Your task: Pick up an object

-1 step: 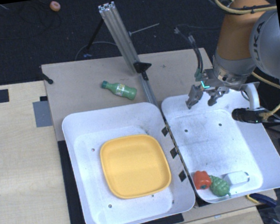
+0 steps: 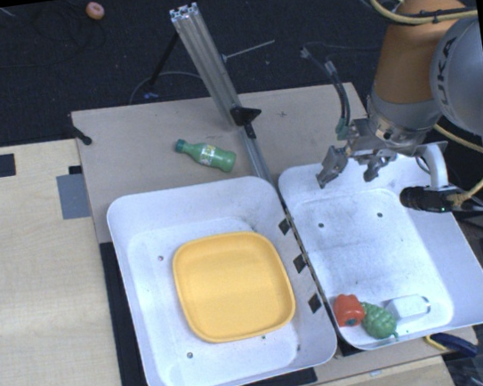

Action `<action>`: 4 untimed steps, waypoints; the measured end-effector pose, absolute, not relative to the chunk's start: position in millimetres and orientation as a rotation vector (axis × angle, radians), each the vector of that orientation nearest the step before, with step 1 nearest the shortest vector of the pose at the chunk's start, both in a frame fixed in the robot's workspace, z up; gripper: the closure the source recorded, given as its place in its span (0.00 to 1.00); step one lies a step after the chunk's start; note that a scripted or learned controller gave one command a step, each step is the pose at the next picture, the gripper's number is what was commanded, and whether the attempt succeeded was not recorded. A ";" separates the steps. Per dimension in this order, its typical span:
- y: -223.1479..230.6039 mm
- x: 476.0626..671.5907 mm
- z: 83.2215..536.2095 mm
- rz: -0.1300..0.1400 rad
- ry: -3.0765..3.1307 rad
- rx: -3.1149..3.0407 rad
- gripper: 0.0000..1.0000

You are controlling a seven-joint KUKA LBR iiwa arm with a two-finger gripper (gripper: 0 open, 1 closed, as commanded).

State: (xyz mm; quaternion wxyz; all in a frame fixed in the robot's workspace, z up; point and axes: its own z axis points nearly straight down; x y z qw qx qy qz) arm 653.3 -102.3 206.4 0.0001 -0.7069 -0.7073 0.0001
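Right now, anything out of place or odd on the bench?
Yes: a green bottle lies on its side on the bench behind the left bin, outside both bins. The other small items sit in the right bin's near corner.

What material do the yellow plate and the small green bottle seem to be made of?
The yellow plate looks like matte plastic: one even colour, soft rounded rim, no glare. The green bottle, lying on the bench outside the bins, is probably glossy plastic, with a pale label; it is too small to be sure.

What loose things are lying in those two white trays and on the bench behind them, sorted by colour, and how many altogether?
Yellow: 1, the yellow plate in the left bin
Green: 2, the green bottle on the bench, the green toy in the right bin
Red: 1, the red toy
White: 1, the white object
Total: 5
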 end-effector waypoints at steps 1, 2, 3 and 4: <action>-96.0 655.9 160.7 0.004 -2.219 -2.219 0.00; -102.0 649.1 101.3 0.006 -2.218 -2.218 0.00; -101.3 649.0 90.7 0.001 -2.222 -2.220 0.00; -102.0 649.2 101.5 0.000 -2.221 -2.222 1.00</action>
